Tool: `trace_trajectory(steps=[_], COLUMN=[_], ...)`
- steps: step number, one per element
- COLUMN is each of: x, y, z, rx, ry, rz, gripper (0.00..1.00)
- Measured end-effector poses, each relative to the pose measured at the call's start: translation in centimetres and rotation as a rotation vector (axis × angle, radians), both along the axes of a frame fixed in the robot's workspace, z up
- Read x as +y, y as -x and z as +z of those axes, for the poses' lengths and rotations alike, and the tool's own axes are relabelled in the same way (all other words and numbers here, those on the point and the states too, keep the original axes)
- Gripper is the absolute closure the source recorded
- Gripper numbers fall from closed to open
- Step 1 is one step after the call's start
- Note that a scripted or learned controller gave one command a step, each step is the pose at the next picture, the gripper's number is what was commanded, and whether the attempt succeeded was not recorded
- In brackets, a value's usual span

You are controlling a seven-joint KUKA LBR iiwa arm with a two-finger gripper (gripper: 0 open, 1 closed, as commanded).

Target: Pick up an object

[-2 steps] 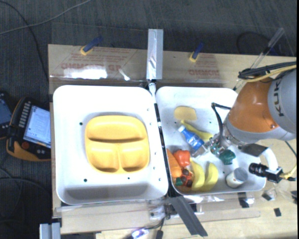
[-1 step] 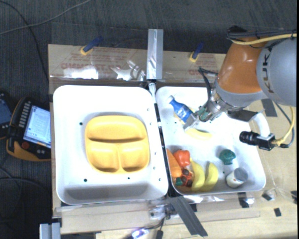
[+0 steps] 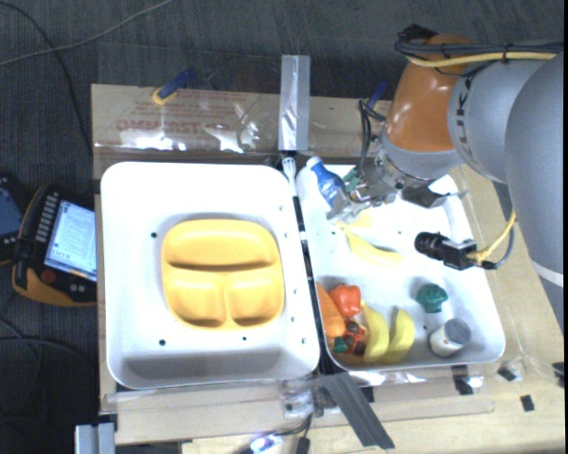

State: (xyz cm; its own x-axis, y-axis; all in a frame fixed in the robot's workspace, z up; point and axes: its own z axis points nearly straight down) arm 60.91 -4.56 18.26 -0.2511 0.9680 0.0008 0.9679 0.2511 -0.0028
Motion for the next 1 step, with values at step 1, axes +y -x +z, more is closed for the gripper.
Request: trace_trajectory(steps=[1], x=[-5.54], y=[2.83], z=[-3.47], rx=[-0.001], ry=[0.002], rz=[0.077], gripper=[1.0])
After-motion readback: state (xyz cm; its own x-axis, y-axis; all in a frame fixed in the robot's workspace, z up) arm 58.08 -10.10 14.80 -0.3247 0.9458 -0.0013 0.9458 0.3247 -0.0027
